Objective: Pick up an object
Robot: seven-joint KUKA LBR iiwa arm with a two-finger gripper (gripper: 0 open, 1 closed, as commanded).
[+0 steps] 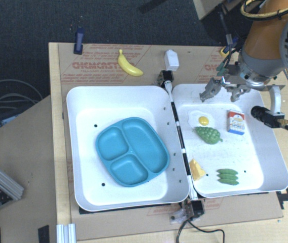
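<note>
The right bin (271,151) holds a fried egg (201,119), a bunch of green grapes (208,134), a small milk carton (236,122), a yellow cheese wedge (196,169) and a green pea pod (227,175). My gripper (221,93) hangs over the bin's far edge, above and behind the egg and the carton. It is open, its two fingers spread apart with nothing between them. The grey arm with its orange band rises behind it at the upper right.
The left bin (83,110) carries a blue divided plate (131,151). On the bench behind the bins lie a yellow banana (129,65), a small white block (172,59) and a blue item (78,40). A black fitting (266,116) sticks into the right bin's right side.
</note>
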